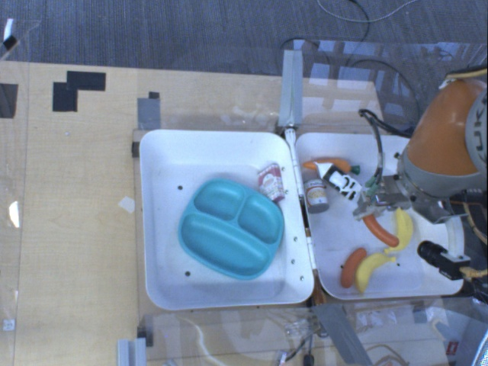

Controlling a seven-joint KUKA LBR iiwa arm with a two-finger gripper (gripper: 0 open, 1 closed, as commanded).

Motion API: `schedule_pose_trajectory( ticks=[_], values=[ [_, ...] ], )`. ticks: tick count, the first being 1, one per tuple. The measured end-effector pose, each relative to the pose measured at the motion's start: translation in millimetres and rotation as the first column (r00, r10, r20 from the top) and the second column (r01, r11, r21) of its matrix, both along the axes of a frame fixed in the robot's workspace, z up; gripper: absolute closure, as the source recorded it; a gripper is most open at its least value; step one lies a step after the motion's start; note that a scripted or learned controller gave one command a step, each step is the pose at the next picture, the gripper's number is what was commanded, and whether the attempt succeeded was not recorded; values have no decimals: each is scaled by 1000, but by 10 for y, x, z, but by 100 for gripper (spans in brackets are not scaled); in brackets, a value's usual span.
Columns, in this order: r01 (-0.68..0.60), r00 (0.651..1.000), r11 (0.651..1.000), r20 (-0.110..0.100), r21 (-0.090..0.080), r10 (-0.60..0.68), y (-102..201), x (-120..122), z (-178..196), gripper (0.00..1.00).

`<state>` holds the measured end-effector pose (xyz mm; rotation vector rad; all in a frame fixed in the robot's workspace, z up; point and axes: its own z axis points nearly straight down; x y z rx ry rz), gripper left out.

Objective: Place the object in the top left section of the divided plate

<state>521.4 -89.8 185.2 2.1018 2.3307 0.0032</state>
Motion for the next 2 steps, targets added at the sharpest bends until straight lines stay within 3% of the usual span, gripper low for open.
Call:
schedule_pose_trajectory(
  ticks=[1,2],
  values=[
    [55,999,999,0,0,-55,-333,284,3,100],
    [-58,998,998,1,0,58,196,-335,318,100]
  ],
)
